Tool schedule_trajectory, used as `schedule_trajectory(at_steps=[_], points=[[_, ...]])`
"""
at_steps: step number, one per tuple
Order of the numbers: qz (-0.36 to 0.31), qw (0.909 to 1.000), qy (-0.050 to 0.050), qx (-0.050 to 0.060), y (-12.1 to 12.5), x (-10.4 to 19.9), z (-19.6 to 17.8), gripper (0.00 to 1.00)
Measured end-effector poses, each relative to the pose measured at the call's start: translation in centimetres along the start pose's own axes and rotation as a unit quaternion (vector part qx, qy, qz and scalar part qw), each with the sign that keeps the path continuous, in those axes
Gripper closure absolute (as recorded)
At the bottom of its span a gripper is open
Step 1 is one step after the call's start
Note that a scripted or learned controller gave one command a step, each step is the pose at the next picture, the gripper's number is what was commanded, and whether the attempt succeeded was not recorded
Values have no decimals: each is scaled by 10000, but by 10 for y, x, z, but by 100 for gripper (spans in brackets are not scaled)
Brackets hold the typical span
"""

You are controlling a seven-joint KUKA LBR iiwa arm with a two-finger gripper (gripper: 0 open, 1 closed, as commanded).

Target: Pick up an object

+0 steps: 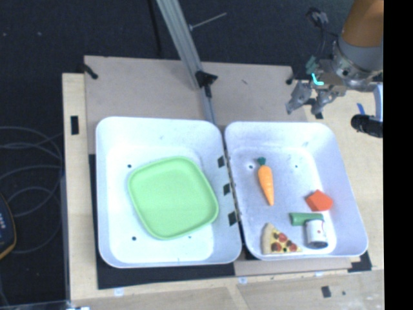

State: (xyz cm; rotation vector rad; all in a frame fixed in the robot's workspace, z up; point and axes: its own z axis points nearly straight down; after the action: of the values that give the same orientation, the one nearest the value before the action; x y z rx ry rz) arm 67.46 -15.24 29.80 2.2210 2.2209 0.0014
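Hand: the hand (308, 103) hangs open over the table's far right corner, just past the right bin's (335, 148) far rim, holding nothing.
Carrot: the carrot (266, 181) lies mid-bin, toward the near edge from the hand, well apart from it.
Plate: green plate (171, 197) in the left bin.

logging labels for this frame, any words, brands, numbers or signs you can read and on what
None: no text can be read in the camera view.
The small can in the right bin has a pale wrap, too blurred to tell if it carries print.
The green plate, carrot, pizza slice and orange block show no marks.
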Motion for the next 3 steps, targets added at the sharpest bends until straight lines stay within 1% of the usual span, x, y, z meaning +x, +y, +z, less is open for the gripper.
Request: schedule_trajectory(at_steps=[1,2,3], points=[[0,10000,0,0,0,0,0,0],[4,10000,-3,26,-9,-1,58,0],[3,10000,0,27,-13,7,114,0]])
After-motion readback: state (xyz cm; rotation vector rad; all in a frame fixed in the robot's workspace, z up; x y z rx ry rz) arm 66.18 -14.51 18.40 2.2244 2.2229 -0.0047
